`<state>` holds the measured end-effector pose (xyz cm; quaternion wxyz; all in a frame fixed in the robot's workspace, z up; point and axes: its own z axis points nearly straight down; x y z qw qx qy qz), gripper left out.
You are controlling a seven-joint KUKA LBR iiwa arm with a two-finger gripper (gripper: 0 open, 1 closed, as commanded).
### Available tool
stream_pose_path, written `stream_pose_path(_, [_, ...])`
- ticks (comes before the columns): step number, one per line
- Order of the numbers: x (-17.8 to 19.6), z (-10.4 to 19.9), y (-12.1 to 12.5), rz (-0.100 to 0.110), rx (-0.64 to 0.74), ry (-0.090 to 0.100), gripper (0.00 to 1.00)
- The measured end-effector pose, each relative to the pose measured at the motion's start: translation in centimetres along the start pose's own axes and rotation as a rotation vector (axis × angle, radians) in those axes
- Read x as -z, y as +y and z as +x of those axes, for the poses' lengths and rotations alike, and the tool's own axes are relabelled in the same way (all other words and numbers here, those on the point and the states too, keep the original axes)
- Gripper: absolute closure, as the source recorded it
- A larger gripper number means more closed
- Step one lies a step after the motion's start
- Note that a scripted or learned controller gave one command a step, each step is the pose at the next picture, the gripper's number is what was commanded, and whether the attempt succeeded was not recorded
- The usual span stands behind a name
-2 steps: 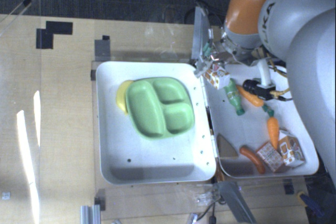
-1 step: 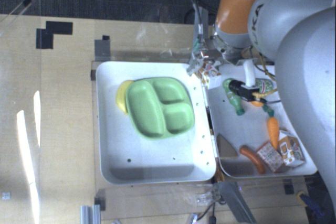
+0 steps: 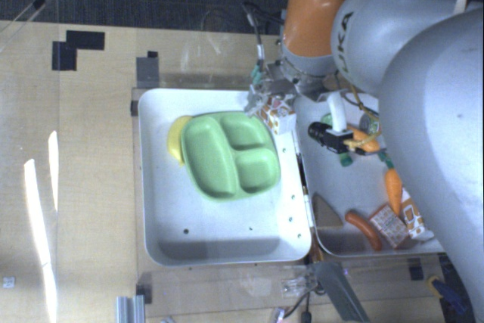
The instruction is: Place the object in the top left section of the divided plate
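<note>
You see the gripper at the left bin's upper right, fingers grasping a small carton just beside the green plate.

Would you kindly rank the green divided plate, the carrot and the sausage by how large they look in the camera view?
1. Green divided plate, by far the largest.
2 and 3. Carrot and sausage look about alike in length; the arm hides part of that bin, so I would not rank them.
</note>
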<state>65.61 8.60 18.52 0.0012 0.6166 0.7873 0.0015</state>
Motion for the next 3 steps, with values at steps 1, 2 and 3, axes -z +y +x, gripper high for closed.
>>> stream_pose_path(1, [0.0,0.0,0.0,0.000,0.001,0.000,0.00])
stream_pose_path(2, [5.8,1.9,1.9,-0.004,-0.235,-0.001,0.00])
stream_pose_path(3, [10.8,2.4,2.0,-0.005,-0.139,-0.001,0.00])
